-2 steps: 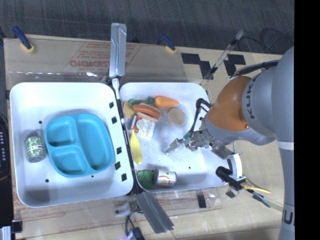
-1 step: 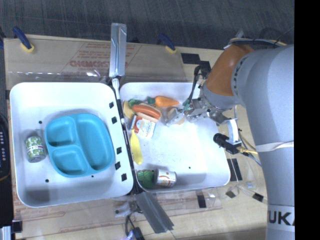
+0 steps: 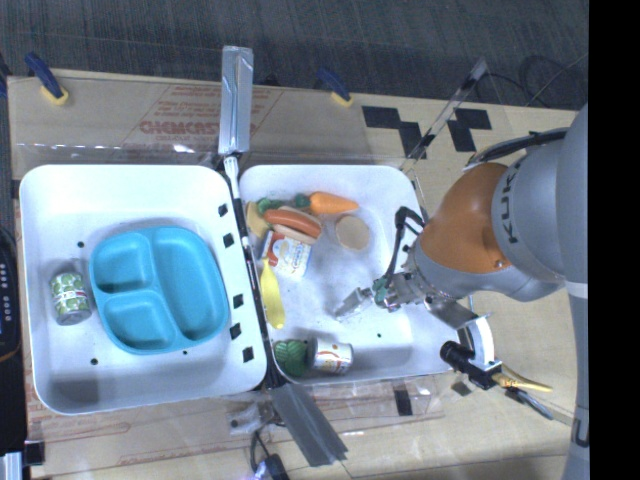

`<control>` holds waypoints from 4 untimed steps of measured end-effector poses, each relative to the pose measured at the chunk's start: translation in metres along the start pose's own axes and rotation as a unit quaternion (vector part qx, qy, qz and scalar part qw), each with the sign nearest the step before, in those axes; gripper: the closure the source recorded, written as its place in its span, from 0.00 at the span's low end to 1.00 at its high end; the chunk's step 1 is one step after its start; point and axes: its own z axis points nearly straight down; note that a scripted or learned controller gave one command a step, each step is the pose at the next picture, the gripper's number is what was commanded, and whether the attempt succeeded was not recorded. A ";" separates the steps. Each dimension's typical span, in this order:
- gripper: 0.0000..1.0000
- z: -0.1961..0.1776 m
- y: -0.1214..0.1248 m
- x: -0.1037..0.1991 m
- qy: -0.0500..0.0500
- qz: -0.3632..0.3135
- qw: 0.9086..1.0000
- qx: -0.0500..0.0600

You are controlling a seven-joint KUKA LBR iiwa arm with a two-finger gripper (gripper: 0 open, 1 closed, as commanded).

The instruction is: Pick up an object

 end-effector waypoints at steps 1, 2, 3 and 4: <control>0.00 0.000 0.062 -0.021 0.001 0.065 0.998 0.001; 0.00 0.001 0.155 -0.034 0.001 0.048 0.999 0.001; 1.00 -0.011 0.157 -0.033 0.001 0.043 0.999 0.001; 0.00 -0.010 0.157 -0.032 0.001 0.042 0.999 0.002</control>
